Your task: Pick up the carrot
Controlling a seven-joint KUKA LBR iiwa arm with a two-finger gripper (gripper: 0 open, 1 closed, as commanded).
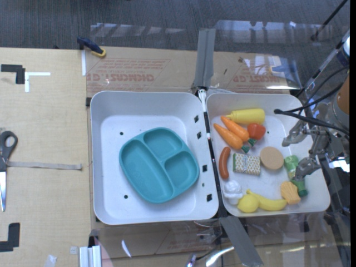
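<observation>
We see the gripper [305, 149] at the right edge of the right bin [278, 102], its metal fingers [293, 135] splayed wide with nothing between them. It hangs over the bin's right side, well to the right of the carrots.

Two carrots lie side by side, touching, in the upper left part of that bin. The nearer carrot [229, 136] sits just below the other carrot [236, 126], both slanting down to the right, their green tops toward the tomato [256, 130]. A corn cob [248, 115] lies just above them, a sausage [224, 161] just below and left, and a cracker [246, 164] below.

Between gripper and carrots sit a round biscuit [272, 158] and a green piece [291, 162]. Further down lie a banana [267, 201] and a lemon [248, 204]. The left bin [105, 115] holds a teal plate [158, 164].

We judge the reach has yet to begin. The chief risk is the crowding: with the carrots pressed together and the tomato touching their tips, wide fingers could straddle both, or nudge the tomato or corn and push the target aside. A slanted carrot may also roll or slip free if the fingers close across its taper rather than square to its middle.
</observation>
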